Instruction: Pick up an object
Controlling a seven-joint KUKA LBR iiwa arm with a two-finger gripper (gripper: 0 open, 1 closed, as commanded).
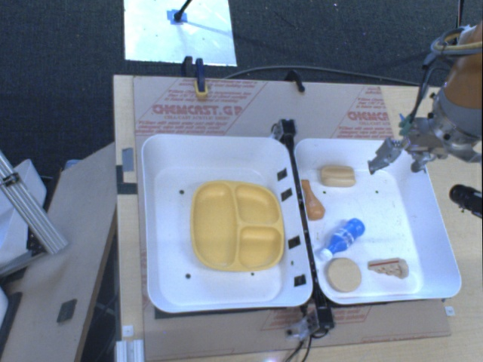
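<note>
Presently the gripper (pixel 398 154) hovers with fingers spread, holding nothing, over the right bin's (pixel 440 225) far edge. Nearest candidate: bread roll (pixel 337 176), far-left area of that bin. Judged light, soft, non-slippery; grasp across its short width.

Hand (pixel 400 157) seemingly empty above bin (pixel 438 225).

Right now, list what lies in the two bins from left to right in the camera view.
yellow divided plate → orange drumstick → blue bottle → pizza slice. Bread roll and round cookie overlap the bottle's span, so left out.
</note>
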